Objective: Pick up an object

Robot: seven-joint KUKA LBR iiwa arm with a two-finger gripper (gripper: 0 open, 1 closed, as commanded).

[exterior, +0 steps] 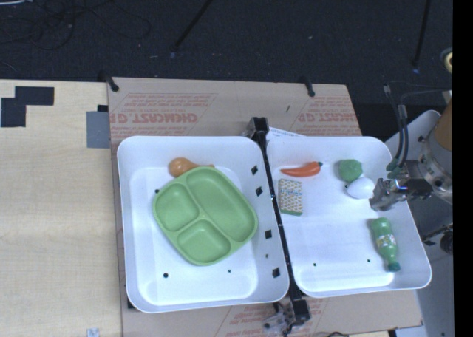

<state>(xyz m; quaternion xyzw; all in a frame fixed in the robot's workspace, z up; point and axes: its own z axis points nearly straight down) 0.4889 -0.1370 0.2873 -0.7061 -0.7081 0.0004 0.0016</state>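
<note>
arm: reaches in from the right, wrist low | end effector (387, 193): over right bin's (347, 284) right rim | grip: unclear

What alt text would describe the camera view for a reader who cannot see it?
The gripper hovers at the right bin's right edge, near a white ball and green bottle. This bin also holds a red pepper, green lump and small packet. The left bin holds a green divided plate.
</note>
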